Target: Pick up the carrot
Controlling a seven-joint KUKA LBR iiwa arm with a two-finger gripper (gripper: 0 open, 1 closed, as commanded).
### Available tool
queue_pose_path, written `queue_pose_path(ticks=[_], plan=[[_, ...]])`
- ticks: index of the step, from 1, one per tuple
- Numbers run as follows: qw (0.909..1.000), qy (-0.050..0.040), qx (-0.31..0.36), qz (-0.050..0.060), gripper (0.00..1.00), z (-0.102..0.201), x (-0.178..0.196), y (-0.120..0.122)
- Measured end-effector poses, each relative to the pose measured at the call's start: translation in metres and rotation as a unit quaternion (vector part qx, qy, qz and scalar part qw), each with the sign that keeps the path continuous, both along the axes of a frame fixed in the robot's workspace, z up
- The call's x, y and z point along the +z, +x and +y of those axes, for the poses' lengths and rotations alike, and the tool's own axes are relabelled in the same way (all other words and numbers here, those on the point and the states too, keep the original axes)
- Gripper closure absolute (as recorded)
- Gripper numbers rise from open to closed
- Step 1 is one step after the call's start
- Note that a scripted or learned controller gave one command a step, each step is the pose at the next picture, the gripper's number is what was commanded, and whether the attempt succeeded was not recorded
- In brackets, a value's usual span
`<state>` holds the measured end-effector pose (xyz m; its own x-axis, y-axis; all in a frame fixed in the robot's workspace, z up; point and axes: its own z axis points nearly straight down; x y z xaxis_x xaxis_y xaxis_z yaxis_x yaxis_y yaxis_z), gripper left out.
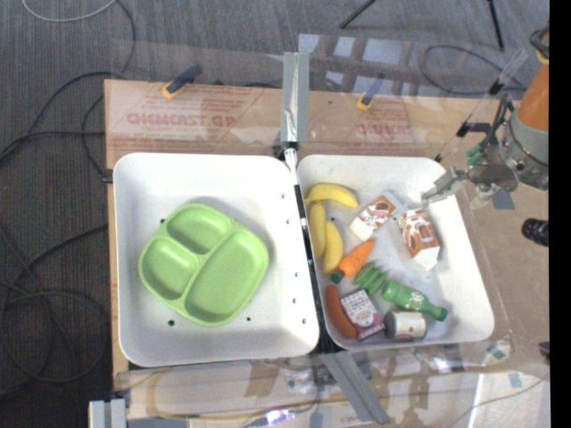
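Bench (pixel 192 105): seen lowest in the frame at its near edge; brown board, red lettering along the top, two white bins borne side by side.
Left bin (pixel 134 328): set at left centre of the frame; a green tray is held in it.
Right bin (pixel 468 279): set at right centre; food items are crowded in its left and lower parts.
Arm (pixel 535 105): seen at the upper right edge, grey with an orange band.
Tray (pixel 205 264): three compartments, laid flat in the middle of the left bin.
Gripper (pixel 486 172): placed over the upper right corner of the right bin, well apart from the carrot; nothing is seen between its fingers, and open or closed cannot be told.
Bananas (pixel 326 221): two, yellow, laid along the upper left of the right bin.
Bottle (pixel 401 292): green, laid on its side at lower centre of the right bin.
Carrot (pixel 354 259): orange, green end toward the lower left, found left of centre in the right bin, just beside the bananas and above the bottle.
Cartons (pixel 419 234): two small white ones, to the upper right of the carrot.
Can (pixel 406 325): laid at the lower edge of the right bin.
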<state>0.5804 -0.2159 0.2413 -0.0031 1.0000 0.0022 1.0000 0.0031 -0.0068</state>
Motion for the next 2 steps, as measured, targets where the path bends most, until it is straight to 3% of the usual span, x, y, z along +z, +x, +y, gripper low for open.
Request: queue_pose_path(ticks=[1,2], plan=[[0.9963,0.0008,0.086,0.0,0.0,0.059,-0.092,-0.021],[0.9896,-0.0047,0.143,-0.014,0.0,0.09,-0.129,-0.035]])
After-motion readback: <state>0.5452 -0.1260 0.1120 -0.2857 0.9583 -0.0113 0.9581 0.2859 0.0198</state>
